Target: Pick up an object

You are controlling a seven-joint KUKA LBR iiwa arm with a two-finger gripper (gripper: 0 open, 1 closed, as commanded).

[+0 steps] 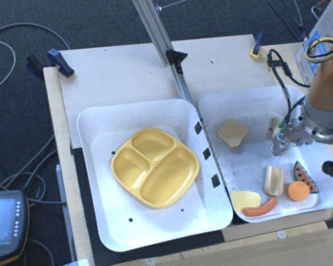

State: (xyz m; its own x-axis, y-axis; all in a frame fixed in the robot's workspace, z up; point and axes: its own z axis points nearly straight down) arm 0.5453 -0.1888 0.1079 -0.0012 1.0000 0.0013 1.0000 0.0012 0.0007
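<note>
In the right bin (253, 163) lie several toy foods. A tan bread slice (233, 132) rests near the bin's far left. Along the near edge are a beige cylinder (274, 180), a watermelon slice (302, 176), an orange ball (298, 191), a pale yellow piece (246, 198) and a red sausage (260, 209). My gripper (277, 143) hangs low over the bin's right half, to the right of the bread and just beyond the cylinder. Nothing shows in its grasp.
The left bin (100, 186) holds a yellow divided plate (155, 167). A metal pole (158, 27) slants down to the seam between the bins. The arm's orange band (329, 86) stands over the right bin's right rim. Cables trail at the far right.
</note>
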